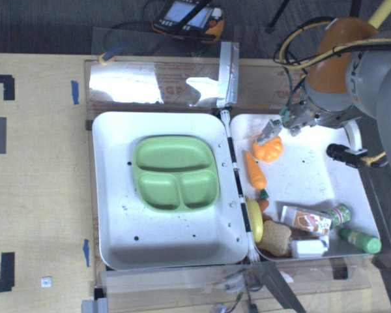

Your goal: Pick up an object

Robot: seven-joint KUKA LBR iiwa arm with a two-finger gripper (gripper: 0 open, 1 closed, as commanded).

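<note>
At the far-left corner of the right bin (352, 175), your jaws (271, 132) are hanging just above the small orange pumpkin (268, 150); whether they are spread or pressed together you cannot tell, and nothing is showing between them. Just below the pumpkin a carrot (255, 169) is lying along the bin's left wall. Along the near edge a banana (255, 219), a brown bun (276, 236), a carton (306, 221) and a green bottle (360, 240) are crowding together. A green divided tray (176, 172) is sitting in the left bin (111, 175).
</note>
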